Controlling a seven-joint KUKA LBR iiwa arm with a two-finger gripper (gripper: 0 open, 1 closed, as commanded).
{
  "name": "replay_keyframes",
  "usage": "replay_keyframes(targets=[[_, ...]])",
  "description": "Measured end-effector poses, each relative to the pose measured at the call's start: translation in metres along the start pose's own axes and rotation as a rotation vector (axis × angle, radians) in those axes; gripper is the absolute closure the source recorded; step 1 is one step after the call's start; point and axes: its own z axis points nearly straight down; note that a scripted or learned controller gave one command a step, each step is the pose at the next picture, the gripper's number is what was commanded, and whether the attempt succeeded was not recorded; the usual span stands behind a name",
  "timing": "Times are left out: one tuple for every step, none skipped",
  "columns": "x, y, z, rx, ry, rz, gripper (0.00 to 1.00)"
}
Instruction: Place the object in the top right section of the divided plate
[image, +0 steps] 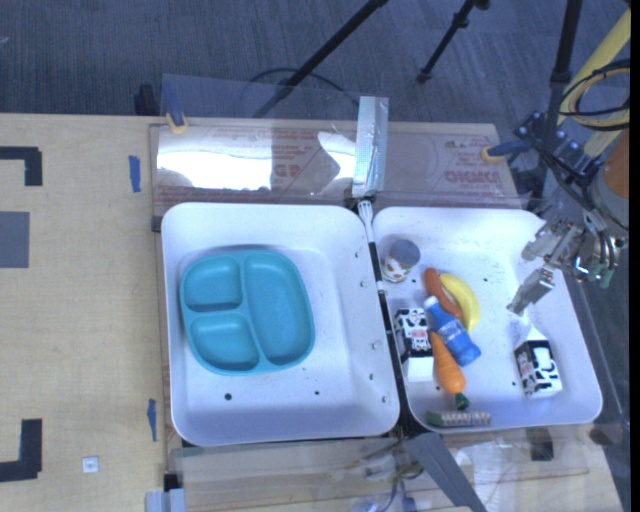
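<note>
Camera view gives us the claw hovering over the upper right of the right bin, its fingers spread wide and holding nothing, so we judge no object has been picked yet. The candidates lie clustered along that bin's left side: a banana, a blue bottle resting across a carrot, and a small cup. A black-and-white carton sits apart below the claw. In the left bin the divided plate waits, sections bare, ready to receive whatever we carry over.
</note>
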Motion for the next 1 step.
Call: replay_keyframes(targets=[[-0.0019, -0.0005, -0.0111, -0.003, -0.007, 0.004, 1.0]])
